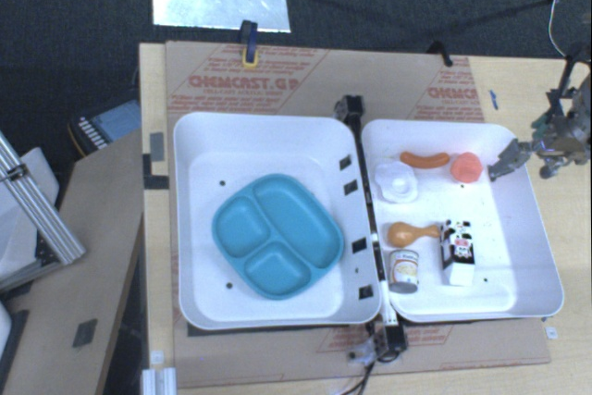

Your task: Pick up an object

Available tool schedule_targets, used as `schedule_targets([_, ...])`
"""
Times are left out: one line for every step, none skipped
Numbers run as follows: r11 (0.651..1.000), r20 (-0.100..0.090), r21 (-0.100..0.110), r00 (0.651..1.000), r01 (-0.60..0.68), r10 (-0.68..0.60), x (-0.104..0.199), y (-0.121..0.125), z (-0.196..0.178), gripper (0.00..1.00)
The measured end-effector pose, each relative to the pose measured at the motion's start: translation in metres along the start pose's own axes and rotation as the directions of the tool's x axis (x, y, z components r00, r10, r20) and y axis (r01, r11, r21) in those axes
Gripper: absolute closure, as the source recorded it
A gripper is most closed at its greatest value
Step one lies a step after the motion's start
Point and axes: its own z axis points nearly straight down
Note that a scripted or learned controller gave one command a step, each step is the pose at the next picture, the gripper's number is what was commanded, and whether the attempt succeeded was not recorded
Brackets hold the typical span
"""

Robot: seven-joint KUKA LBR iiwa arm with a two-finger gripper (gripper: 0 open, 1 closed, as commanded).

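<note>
Left bin (199,143): shallow white plastic with rounded corners and smooth glossy walls; it holds one thing

Blue tray (277,236): teal plastic plate with three compartments, soft rounded outline, lying flat and turned at an angle in the middle of the left bin

Right bin (532,236): same white plastic shape, touching the left bin along a dark hinge strip with small black clips

Sausage (425,160): smooth orange-brown toy hot dog, long and slightly curved, lying near the far wall of the right bin

Pink ball (467,166): small round piece, matte salmon colour, just beside the right end of the sausage

White cup (397,183): small round white object, hard to separate from the white floor, just below the left end of the sausage

Orange piece (413,233): smooth tan-orange shape like a drumstick or pear, thick at the left, thin at the right

Can (404,269): small cylinder with a pale printed label, standing just below the orange piece

Carton (458,253): small box with black and white cow pattern, to the right of the can and near the orange piece

Gripper (514,156): grey metal, at the right rim of the right bin; one dark finger points toward the pink ball but stays apart from it; nothing sits between the fingers, and whether they are spread or closed I cannot tell

Bench (111,199): flat tan cardboard and wood with red printed letters under both bins
</note>
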Motion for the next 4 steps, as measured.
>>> schedule_targets([1.000,0.002,-0.008,1.000,0.002,-0.002,0.000,0.002,-0.005,0.00])
schedule_targets([1.000,0.001,-0.005,1.000,0.001,-0.001,0.006,0.004,0.038,0.00])
schedule_targets([1.000,0.001,-0.005,1.000,0.000,0.000,0.005,0.007,0.081,0.00])
schedule_targets([1.000,0.001,-0.005,1.000,0.000,0.000,0.003,0.013,0.124,0.00])
